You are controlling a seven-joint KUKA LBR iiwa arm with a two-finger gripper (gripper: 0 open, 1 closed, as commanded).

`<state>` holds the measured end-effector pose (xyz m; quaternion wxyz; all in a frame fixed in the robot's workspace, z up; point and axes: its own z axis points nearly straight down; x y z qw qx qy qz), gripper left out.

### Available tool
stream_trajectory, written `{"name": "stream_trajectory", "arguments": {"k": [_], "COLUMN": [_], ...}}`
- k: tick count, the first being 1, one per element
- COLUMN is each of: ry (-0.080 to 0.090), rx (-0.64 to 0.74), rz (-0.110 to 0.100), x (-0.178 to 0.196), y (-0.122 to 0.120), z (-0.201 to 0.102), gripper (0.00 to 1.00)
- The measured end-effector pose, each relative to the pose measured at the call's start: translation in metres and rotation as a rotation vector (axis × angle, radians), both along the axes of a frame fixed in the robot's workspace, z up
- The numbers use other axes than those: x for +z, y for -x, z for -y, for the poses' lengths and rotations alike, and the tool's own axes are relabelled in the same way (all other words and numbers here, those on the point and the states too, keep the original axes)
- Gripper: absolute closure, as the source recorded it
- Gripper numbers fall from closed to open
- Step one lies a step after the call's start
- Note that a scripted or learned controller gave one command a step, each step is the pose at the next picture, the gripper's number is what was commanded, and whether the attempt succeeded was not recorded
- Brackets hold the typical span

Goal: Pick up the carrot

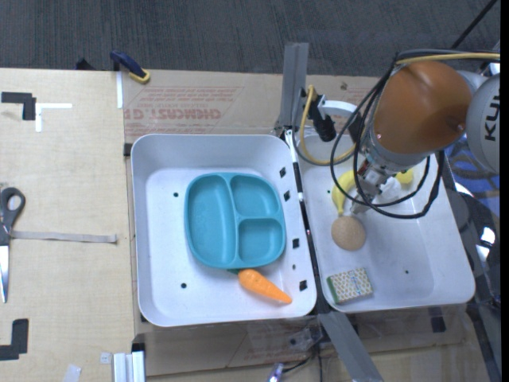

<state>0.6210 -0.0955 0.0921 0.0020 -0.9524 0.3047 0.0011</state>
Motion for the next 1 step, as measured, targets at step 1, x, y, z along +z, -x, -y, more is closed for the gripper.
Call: {"name": "stream_trajectory", "arguments": {"k": [1], "ry": [0.003], "rx": [0.419], "rz": [0.009], "x": [0.0018], "y": [-0.0255], "z": [0.0307], "gripper": [1.0]}}
